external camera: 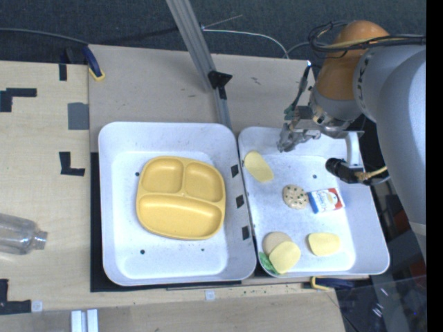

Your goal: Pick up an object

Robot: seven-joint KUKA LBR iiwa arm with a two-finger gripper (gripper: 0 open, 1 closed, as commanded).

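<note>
gripper (289,142) over right bin (367,237) far edge, jaw state cannot be told. yellow piece (259,167) nearest: judged light, smooth, slippery; best pinched across narrow width.

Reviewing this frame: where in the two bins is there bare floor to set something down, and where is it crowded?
Left bin: the yellow divided plate fills the middle; only bare strips along the walls remain.

Right bin: a bare patch lies between the chocolate-chip cookie and the front items. The front is crowded around the sandwich and yellow piece. The gripper hangs over the back corner.
</note>
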